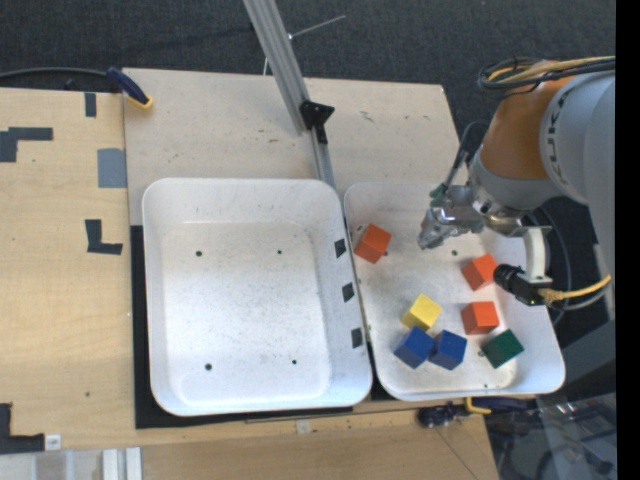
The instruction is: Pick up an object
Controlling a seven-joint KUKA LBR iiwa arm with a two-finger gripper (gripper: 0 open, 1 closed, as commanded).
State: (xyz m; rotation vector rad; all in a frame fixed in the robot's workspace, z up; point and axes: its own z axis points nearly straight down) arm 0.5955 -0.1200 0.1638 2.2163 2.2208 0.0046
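- Nearest us, two blue cubes [430, 349] touch in the right bin [545, 373], with loose pickable blocks around them.
- We see the end effector [436, 230] hovering beside an orange cube [373, 242]; its grip state we cannot tell.

The left white bin [250, 298] sits on a black mat [140, 368] atop the wooden bench [60, 298]. A metal pole [280, 48] slants in from twelve o'clock. Grey tape patches [112, 168] lie at nine o'clock, a blue-yellow clamp [130, 86] at ten o'clock
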